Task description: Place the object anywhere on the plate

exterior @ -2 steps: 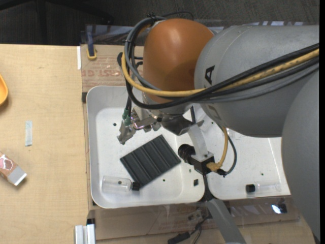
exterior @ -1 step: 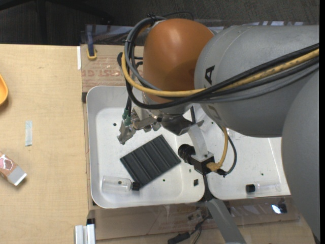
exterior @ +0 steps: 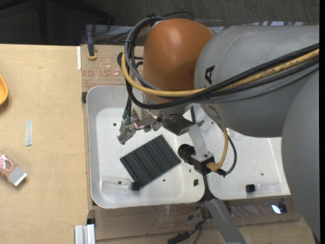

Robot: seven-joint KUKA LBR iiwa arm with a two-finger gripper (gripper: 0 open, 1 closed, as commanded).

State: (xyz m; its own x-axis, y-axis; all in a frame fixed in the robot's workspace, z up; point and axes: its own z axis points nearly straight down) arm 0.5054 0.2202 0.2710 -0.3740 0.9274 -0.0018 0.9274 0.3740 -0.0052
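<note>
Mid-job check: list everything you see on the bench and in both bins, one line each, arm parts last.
Ribbed plate: one, dark grey, lying flat in the left bin.
Clear tube with dark cap: one, transparent, left bin, front corner, just beside the plate.
Second clear tube: one, transparent with dark cap, right bin, near front wall.
Bins: two, white, side by side.
Small grey strip: one, on the wooden bench left of the bins.
Red-and-white packet: one, bench, left edge.
Orange object: one, cut off at left edge.
Arm: grey with orange band, over both bins.
Claw: above the left bin, behind the plate.
</note>
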